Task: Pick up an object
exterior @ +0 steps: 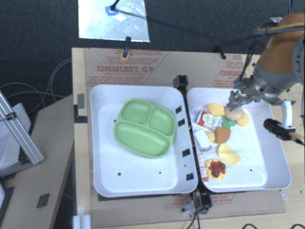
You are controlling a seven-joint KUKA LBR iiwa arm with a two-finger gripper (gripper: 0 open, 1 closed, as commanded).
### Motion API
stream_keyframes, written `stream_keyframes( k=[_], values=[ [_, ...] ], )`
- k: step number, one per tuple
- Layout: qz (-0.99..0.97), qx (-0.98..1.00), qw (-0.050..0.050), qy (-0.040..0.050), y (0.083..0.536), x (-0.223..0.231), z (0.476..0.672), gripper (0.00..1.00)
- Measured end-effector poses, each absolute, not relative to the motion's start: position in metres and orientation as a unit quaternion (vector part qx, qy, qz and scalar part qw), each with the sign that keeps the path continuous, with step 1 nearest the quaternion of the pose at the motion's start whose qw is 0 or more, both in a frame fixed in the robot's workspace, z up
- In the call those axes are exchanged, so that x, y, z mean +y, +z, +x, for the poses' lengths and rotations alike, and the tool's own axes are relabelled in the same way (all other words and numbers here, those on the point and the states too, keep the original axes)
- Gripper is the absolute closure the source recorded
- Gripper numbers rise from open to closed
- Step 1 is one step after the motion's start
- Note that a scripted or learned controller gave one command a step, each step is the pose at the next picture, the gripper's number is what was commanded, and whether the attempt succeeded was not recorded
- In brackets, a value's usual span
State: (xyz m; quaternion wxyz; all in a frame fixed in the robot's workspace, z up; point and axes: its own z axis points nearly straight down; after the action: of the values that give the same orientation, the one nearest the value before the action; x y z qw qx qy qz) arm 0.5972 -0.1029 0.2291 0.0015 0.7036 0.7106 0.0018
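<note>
The gripper (237, 100) hangs over glossy plastic toy food (218, 128) in the right bin (267, 175); finger spacing unclear. A smooth green divided plate (145, 128) fills the left bin (109, 175).

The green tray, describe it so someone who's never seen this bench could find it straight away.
Two white bins sit side by side on the bench; look in the left bin, the one away from the arm. The green tray lies alone near its middle, tilted a little. It is pale green, rounded, with three compartments, and far bigger than the small food toys heaped in the right bin.
</note>
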Motion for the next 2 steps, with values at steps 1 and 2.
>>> stream_keyframes(
  k=[1,2],
  values=[
    [0.703,0.711,0.001,0.0024,0.237,-0.050,0.618,1.00],
    [0.704,0.711,0.001,0.0022,0.242,0.003,0.626,1.00]
  ],
)
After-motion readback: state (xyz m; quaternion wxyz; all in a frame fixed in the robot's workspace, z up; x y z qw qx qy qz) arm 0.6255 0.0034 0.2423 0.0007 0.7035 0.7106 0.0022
